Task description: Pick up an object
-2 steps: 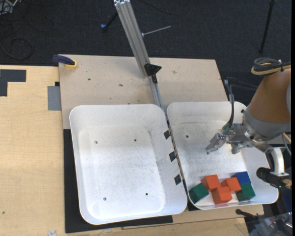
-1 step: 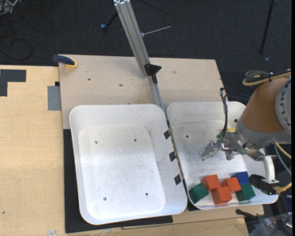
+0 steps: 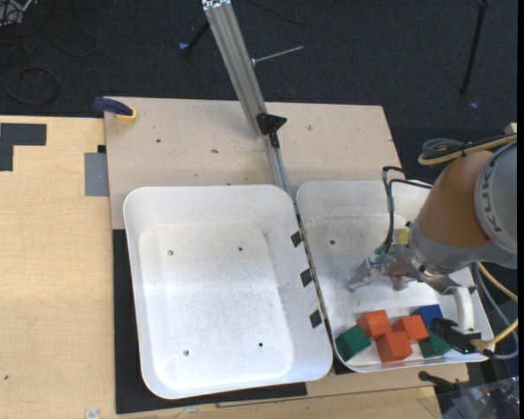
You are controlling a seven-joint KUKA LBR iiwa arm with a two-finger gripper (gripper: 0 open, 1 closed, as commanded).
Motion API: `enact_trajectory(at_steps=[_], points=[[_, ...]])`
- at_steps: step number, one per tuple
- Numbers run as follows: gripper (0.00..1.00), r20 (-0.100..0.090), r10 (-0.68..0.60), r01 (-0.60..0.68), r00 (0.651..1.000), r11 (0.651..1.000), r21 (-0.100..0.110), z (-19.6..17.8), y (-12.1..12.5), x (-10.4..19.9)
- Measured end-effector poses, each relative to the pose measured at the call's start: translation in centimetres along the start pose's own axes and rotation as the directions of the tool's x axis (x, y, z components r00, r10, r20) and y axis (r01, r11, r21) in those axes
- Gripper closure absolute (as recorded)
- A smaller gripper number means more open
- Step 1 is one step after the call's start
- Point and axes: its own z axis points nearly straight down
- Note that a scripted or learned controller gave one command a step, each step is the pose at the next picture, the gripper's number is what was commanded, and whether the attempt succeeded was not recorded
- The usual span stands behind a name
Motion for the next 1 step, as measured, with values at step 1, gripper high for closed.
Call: enact_trajectory(at_steps=[1], points=[[1.00,-0.002,0.008,-0.008,1.000,1.000,0.001,-1.11,-0.04,-0.11]])
